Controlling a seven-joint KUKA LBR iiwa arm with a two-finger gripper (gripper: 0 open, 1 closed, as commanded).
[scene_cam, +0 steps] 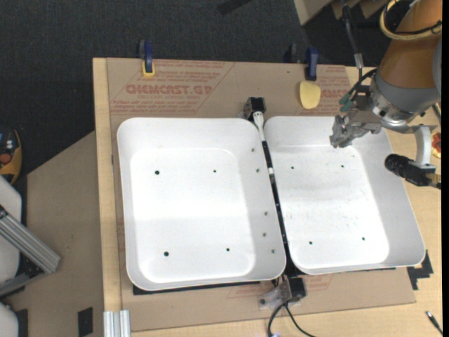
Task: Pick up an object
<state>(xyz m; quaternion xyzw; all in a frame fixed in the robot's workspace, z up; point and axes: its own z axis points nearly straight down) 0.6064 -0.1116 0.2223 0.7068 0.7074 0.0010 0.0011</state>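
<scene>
**A lone yellow piece lies outside the bins, gripper low over the right one**

The one loose candidate for picking is a small pale yellow object (309, 94). It rests on the brown board (175, 90) just beyond the far rim of the right bin (337, 216), close under a blue clamp (311, 60). It lies apart from the bin wall, so it seems to have ended up outside the working area rather than been set there for a grasp.

The gripper (342, 137) hangs near the far edge of the right bin, to the right of the yellow object and not touching it. Nothing can be made out in its grasp, and from this slant it cannot be told whether it is open or closed. The arm (410, 62) leans in from the right, its orange band above the wrist, which fits a program searching inside the bin.

The left bin (189, 209) lies alongside, a black strip (270, 174) joining the two. A second clamp (146, 53) pins the board, presumably to keep everything from sliding. Judged from this, the pick is not yet made.
</scene>
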